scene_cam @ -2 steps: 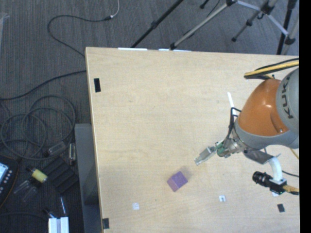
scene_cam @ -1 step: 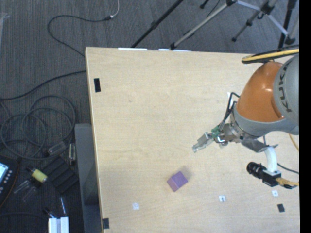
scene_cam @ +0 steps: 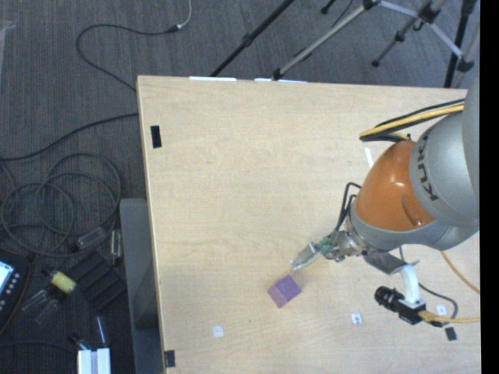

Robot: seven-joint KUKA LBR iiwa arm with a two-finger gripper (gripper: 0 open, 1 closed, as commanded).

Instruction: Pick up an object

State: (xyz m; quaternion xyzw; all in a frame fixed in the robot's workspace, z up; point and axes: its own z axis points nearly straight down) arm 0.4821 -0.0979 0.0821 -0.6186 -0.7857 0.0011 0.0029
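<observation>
A pale wooden surface [scene_cam: 234, 170] fills most of the view, seen from above at a slant. The grey arm with its orange band [scene_cam: 390, 197] reaches in from the right, its bulky rounded joint hanging over the right half of the surface. From under that joint a slim metallic end effector [scene_cam: 306, 259] points down and to the left, its tip close above the wood. Whether it is released or clenched cannot be told from here (the tip is small and blurred against the pale wood).

The small purple cube [scene_cam: 284, 291] lies on the surface just below and slightly left of the end effector's tip. It is near the tip but apart from it, with bare wood showing between the two. The cube sits turned, so that its edges run at a slant to the surface's edges, and its top face is lighter than its sides.

A small black rectangular marker [scene_cam: 155, 136] sits near the left edge of the surface, well apart from the cube. Two tiny white square tags lie towards the near edge, one [scene_cam: 217, 332] to the cube's lower left and one [scene_cam: 356, 318] to its right.

Beyond the surface is dark grey carpeted floor [scene_cam: 62, 68], with loops of black cable [scene_cam: 47, 209] at the left and thin stand legs [scene_cam: 374, 6] at the top.
</observation>
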